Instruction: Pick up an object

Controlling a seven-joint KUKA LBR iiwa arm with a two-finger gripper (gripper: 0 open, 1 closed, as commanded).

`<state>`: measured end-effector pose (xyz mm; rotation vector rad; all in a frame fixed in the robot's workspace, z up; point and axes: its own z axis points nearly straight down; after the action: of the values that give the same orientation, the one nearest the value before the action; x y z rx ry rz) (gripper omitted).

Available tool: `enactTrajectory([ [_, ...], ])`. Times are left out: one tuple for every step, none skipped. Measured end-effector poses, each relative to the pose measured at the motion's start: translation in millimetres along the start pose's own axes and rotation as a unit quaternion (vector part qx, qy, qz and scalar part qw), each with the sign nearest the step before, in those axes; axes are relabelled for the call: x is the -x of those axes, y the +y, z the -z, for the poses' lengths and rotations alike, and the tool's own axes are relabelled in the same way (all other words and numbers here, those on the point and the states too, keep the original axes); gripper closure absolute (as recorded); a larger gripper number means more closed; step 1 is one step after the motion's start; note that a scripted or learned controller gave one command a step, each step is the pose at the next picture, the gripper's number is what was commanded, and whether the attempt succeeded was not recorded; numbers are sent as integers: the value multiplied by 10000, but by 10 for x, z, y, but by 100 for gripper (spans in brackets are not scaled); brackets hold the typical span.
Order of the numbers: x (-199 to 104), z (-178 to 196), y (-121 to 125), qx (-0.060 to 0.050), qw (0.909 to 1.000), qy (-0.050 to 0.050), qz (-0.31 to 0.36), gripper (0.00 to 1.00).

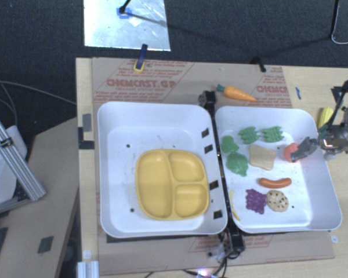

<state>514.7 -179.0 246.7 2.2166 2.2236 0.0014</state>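
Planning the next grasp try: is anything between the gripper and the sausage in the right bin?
Nothing visible. The gripper hangs over the right bin's far right side; the sausage lies below-left of it in view, with bare floor between. An orange-red piece sits beside the gripper.

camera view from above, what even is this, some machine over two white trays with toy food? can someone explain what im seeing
This is one fixed camera looking down at a slant on a workbench. The grey machine entering from the right is a robot arm; its gripper is a two-finger claw meant to pick something up. It hangs over the right edge of the right bin, close to a small orange-red piece; I cannot tell if it has grasped anything. That bin also holds toy food: green leafy pieces, a slice of bread, a sausage, purple grapes and a cookie. The left bin holds a yellow divided plate. A toy carrot lies on the bench behind the bins.
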Motion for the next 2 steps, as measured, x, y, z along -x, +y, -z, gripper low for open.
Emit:
enactTrajectory([
  [290, -912, -313, -45, 10000, 10, -31, 0],
  [276, -755, -270, 12, 10000, -4, -9, 100],
])
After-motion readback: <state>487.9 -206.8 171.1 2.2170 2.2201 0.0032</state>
